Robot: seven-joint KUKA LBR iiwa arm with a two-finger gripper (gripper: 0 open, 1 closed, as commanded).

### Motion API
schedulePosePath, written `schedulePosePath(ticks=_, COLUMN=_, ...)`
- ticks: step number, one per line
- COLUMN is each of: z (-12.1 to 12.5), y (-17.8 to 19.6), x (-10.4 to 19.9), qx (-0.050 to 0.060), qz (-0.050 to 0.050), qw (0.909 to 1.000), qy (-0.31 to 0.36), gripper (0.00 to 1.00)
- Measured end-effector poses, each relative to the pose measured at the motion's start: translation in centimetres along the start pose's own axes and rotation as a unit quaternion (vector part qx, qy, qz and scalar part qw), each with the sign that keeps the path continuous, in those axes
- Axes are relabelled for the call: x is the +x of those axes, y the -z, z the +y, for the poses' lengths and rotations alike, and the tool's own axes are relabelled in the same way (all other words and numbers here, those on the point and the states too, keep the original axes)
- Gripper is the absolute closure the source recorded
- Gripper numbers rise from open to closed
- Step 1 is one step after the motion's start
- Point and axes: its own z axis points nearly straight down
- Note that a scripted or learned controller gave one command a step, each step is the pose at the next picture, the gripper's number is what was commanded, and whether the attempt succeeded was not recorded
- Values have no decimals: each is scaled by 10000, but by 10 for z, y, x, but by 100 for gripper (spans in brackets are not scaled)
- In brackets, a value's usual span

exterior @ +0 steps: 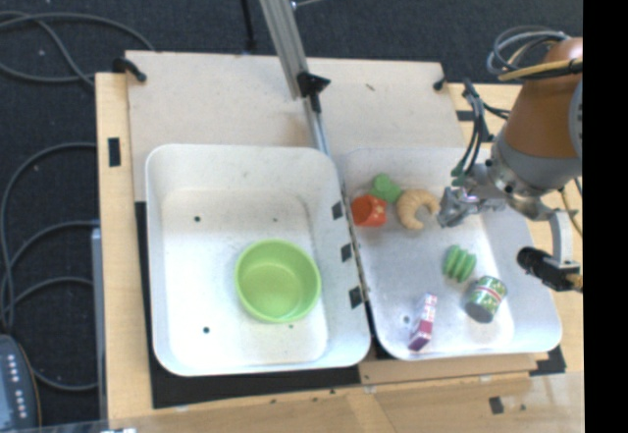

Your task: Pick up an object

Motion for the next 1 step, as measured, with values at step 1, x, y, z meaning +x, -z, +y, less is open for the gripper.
schedulePosePath(ticks=1, z=2, y=23, x=-1, qx=17, qz=6, qw=10000, qy=2, gripper=100)
